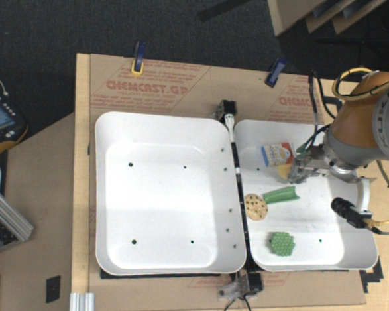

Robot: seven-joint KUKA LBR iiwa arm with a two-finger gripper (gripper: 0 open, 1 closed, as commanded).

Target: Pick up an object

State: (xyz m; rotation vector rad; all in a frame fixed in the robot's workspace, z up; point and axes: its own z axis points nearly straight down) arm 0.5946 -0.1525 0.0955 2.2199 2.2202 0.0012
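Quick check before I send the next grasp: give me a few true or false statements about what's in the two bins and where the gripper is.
1. The gripper is over the right bin. True.
2. The green knobbly ball lies in the left bin. False: it lies in the right bin, near its front edge.
3. The cookie lies beside the green cylinder. True.
4. The small carton sits at the front of the right bin. False: it sits toward the back, next to the gripper.
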